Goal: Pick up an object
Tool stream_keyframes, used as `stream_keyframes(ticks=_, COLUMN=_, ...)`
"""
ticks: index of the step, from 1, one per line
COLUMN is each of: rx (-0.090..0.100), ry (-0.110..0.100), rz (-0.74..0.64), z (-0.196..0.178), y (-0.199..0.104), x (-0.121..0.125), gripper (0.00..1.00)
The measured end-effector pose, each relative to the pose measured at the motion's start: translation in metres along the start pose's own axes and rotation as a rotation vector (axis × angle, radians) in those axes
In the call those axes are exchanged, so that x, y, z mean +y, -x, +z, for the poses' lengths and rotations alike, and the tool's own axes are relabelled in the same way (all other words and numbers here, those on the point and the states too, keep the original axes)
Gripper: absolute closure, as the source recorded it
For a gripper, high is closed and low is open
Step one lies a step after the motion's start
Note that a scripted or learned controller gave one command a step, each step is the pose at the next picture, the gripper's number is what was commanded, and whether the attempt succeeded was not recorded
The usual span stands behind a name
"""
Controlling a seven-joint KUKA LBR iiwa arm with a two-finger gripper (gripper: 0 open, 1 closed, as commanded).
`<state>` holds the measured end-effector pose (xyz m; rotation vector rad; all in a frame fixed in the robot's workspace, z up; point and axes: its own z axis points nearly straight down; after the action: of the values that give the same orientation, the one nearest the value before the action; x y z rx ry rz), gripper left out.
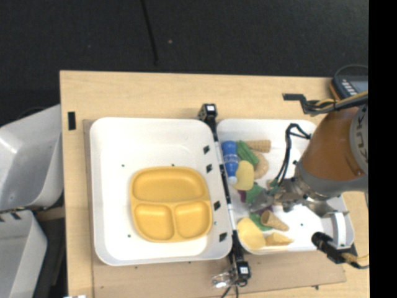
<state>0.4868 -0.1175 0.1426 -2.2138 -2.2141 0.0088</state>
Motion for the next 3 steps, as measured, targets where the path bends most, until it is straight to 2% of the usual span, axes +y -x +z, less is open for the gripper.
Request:
stream_keyframes(ticks=1, rx=-0.004, ry=0.015, rz=0.013, z=-0.018, y=0.003, x=0.004, gripper=1.00)
stream_keyframes(ticks=2, rx=-0.002, ry=0.020, rz=-0.011, z=-0.101, y=-0.083, x=0.004, gripper=1.00)
stream_keyframes(ticks=3, rx=0.003, ry=0.031, rz=-0.015, z=-0.282, y=-0.202, x=0.001, gripper=1.00)
